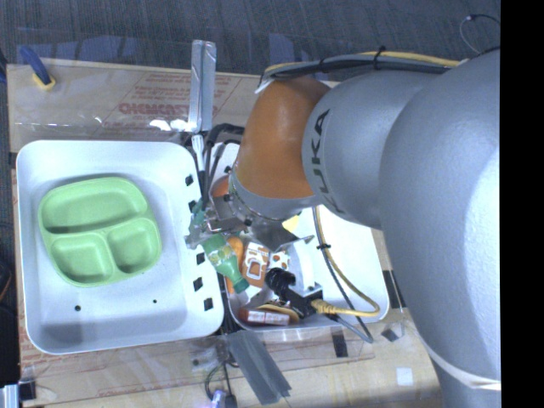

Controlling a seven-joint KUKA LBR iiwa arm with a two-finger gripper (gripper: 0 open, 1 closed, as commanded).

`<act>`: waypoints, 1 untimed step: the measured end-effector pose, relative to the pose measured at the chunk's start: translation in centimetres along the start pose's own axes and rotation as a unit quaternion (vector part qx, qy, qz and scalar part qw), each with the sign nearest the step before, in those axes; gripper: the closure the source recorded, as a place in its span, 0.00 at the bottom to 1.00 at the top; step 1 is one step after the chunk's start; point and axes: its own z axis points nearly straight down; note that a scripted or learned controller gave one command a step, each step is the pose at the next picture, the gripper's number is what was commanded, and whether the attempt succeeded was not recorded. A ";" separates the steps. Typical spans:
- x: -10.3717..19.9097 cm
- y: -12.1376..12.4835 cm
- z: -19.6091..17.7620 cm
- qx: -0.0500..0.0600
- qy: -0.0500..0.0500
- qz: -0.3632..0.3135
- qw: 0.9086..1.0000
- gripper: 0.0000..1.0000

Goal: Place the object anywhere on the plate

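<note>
The plate (100, 228) lay in the left bin (34, 330) with bare white floor all round it, widest toward the bottom of the frame. My gripper (206, 225) hung at mid-frame over the seam between the bins; I could not tell whether it was clenched or released. The green bottle (223, 257) sat just below it, at the left edge of the right bin (378, 300), crowded by an orange-and-white pack (255, 263) and a brown tube (268, 316). My arm (382, 143) covered most of that bin, and its casing read "UKA". The red print on the cardboard (110, 100) at upper left was too blurred to read.
</note>
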 end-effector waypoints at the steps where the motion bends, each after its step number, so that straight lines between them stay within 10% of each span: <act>1: 2.9 3.9 1.8 -0.002 -0.001 -0.046 0.999 1.00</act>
